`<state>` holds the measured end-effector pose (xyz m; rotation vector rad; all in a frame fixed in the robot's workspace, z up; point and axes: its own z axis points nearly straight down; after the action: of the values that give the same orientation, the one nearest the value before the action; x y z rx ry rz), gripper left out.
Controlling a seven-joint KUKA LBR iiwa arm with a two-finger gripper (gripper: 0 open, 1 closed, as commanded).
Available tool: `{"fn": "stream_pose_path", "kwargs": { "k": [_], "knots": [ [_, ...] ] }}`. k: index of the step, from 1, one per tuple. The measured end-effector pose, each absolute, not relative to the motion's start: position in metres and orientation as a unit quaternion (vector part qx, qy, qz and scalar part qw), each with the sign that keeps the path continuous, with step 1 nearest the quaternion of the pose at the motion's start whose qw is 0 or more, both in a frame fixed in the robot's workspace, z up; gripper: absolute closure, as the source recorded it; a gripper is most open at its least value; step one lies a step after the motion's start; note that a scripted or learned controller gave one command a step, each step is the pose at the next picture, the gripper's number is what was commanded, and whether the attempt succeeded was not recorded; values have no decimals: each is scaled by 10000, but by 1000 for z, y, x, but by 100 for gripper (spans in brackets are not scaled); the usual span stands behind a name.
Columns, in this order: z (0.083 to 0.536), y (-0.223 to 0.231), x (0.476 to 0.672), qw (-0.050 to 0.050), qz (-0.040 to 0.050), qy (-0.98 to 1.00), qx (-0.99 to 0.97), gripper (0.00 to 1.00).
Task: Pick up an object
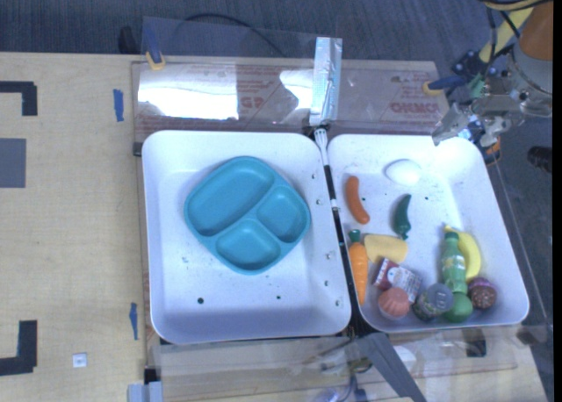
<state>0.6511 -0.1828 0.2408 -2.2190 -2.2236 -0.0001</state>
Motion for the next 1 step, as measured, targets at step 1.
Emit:
{"fn": "stream_pose_path", "kwargs": {
  "k": [1],
  "knots": [
    [113,-166,592,-9,-10,-7350,-6781,0]
  ]
}}
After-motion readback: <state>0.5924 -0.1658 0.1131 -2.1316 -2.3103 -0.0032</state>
